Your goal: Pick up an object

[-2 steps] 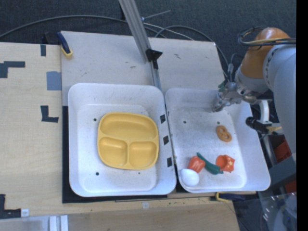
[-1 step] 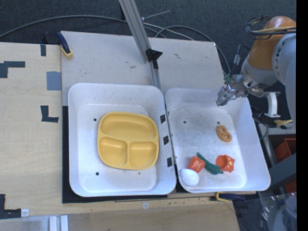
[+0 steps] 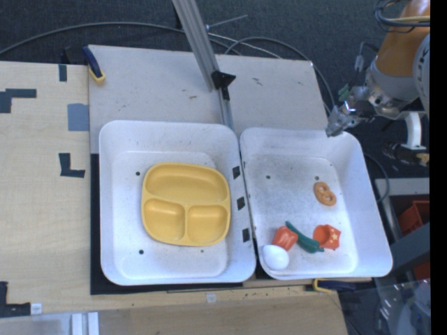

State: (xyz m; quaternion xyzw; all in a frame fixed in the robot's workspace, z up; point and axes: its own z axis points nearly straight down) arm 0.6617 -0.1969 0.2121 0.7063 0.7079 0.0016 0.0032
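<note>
- The gripper [image 3: 337, 125] is seen above the far right corner of the right bin [image 3: 363, 187]. It cannot be told if it is wide or narrow, and nothing is seen in it.
- A small brown cookie [image 3: 324, 193] is placed near the right wall of that bin.
- A red toy [image 3: 327, 236], a green piece [image 3: 302, 237], a red pepper [image 3: 285, 238] and a white egg [image 3: 275, 257] are laid along its near edge.
- A yellow plate [image 3: 186, 204] is laid in the middle of the left bin [image 3: 119, 187].
</note>
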